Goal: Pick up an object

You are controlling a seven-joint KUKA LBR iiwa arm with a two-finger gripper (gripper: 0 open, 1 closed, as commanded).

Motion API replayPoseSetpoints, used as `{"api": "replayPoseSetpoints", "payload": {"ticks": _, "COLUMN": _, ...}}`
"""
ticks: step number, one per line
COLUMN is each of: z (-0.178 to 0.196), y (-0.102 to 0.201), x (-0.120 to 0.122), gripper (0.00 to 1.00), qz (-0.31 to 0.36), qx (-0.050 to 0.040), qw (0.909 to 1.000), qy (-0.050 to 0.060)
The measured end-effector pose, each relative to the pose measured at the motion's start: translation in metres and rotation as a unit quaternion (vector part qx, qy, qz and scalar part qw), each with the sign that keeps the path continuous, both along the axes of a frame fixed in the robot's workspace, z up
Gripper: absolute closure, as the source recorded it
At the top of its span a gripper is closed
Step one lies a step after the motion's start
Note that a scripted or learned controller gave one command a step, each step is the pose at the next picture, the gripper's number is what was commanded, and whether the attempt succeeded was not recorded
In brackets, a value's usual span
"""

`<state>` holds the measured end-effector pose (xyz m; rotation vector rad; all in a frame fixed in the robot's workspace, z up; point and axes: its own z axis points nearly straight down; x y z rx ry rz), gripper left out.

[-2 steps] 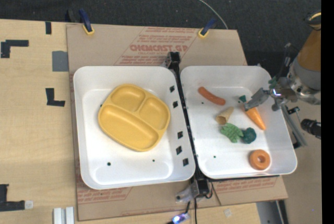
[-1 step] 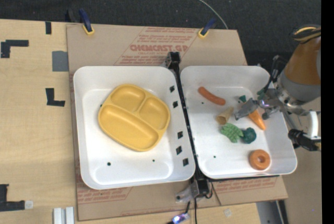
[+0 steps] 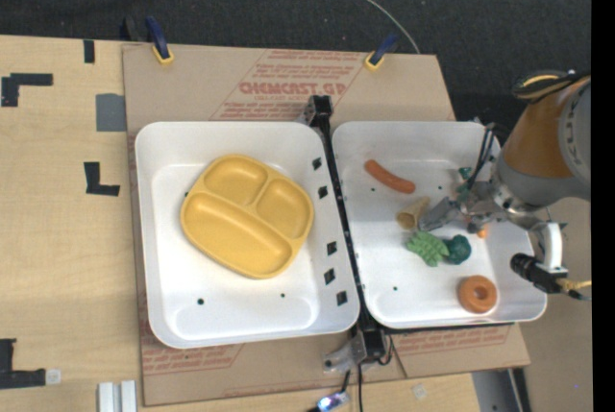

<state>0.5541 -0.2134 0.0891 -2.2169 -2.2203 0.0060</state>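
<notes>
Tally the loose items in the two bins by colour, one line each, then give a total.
Yellow: 1, the divided plate
Orange: 2, the sausage and the doughnut
Green: 1, the leafy toy
Tan: 1, the small piece
Total: 5

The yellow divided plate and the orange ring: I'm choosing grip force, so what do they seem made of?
The yellow divided plate looks like hard moulded plastic: one even colour, soft sheen, smooth rounded compartment ridges. The orange ring looks like a matte toy doughnut, probably plastic or rubber; too small to tell which.
</notes>
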Motion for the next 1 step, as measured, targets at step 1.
{"api": "replayPoseSetpoints", "payload": {"ticks": 1, "z": 0.0128, "y": 0.0008, "x": 0.0012, "gripper": 1.00, "qz": 0.001, "qx": 0.0004, "qw": 1.0000, "qy": -0.001}}
